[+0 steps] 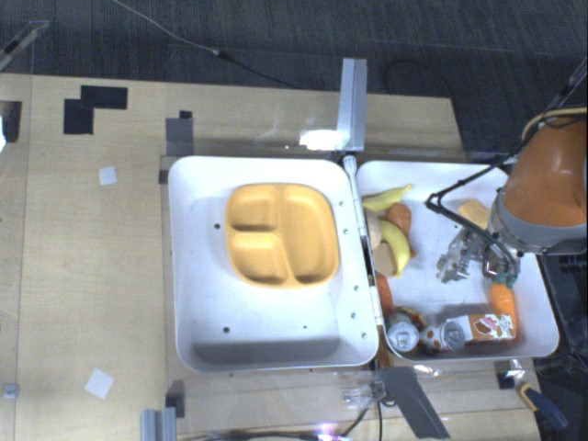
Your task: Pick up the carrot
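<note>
Down in the right bin (542, 338), toward its near right side, the carrot (502, 299) stands out as a short orange piece with a dark tip at its upper end. It lies just above the right end of a juice carton (490, 328), which lies flat along the bin's near wall. Right above the carrot sits the gripper (478, 257), its metal fingers pointing down and to the left over the bare white floor; the carrot lies beside and below them, not between them, and from this slant I cannot tell whether the fingers are apart or together. Behind the gripper rises the orange band of the arm (549, 186), coming in from the right, with black cables looped across it.

Left of the carton, two tin cans (402, 336) lie near the bin's front corner. Along the left wall of that bin there is a cluster of fruit: a banana (395, 246), another yellow-green banana (386, 197) above it, and a reddish-orange round fruit (398, 216) tucked between them. A pale yellow item (474, 214) lies partly under the arm.

Across the divider, the left bin (197, 274) holds a yellow sectioned plate (280, 234) with three compartments. Both bins rest on a light wooden bench (83, 283).
</note>
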### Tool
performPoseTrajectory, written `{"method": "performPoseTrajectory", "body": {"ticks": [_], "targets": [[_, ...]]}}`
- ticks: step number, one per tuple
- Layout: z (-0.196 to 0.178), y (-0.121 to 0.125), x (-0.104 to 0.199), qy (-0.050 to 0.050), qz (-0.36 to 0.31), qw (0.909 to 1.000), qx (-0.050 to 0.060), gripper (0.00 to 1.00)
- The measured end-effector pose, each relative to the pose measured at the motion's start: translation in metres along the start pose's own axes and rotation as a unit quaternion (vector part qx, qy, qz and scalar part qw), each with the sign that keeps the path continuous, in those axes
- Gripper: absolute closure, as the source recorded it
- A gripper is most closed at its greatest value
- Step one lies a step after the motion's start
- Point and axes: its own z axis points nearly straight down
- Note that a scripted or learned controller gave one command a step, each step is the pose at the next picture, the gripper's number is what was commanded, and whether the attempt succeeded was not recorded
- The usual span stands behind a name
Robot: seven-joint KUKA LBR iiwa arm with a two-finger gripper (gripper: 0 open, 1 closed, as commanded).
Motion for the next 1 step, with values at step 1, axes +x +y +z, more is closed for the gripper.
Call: {"method": "performPoseTrajectory", "body": {"ticks": [1], "targets": [[0.0277, -0.0608, 0.0165, 0.001, -0.051, 0.9987, 0.001, 1.0]]}}
